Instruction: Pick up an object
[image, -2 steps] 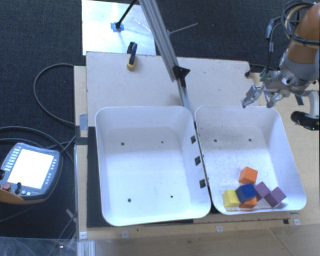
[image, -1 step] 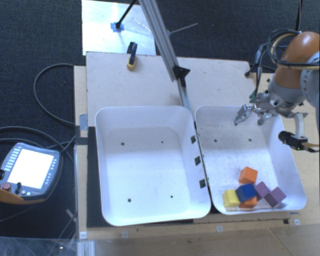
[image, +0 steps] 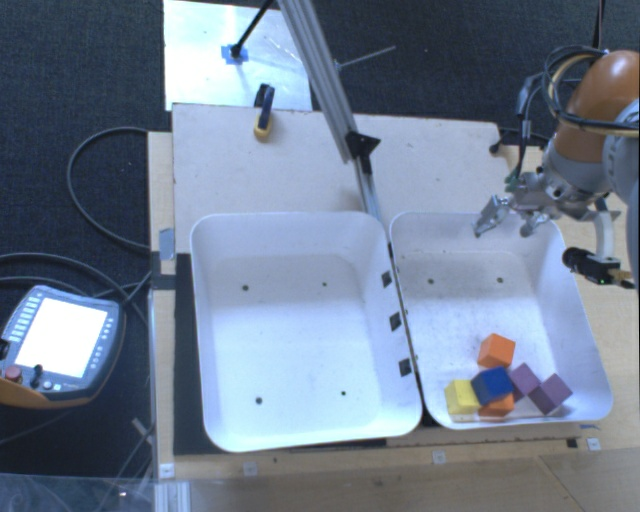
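Observation:
Several small blocks lie clustered in the near right corner of the right bin (image: 440, 290): an orange block (image: 496, 351), a blue block (image: 491, 384) resting partly on another orange one, a yellow block (image: 461, 397) and two purple blocks (image: 549, 393). My gripper (image: 507, 220) hangs over the bin's far right rim, well behind the blocks. Its two fingers are spread apart with nothing between them.
The left bin (image: 300, 330) sits beside the right one, sharing a middle wall with black tabs. A slanted metal pole (image: 335, 90) crosses the board behind the bins. A teach pendant (image: 55, 340) lies on the floor at the left.

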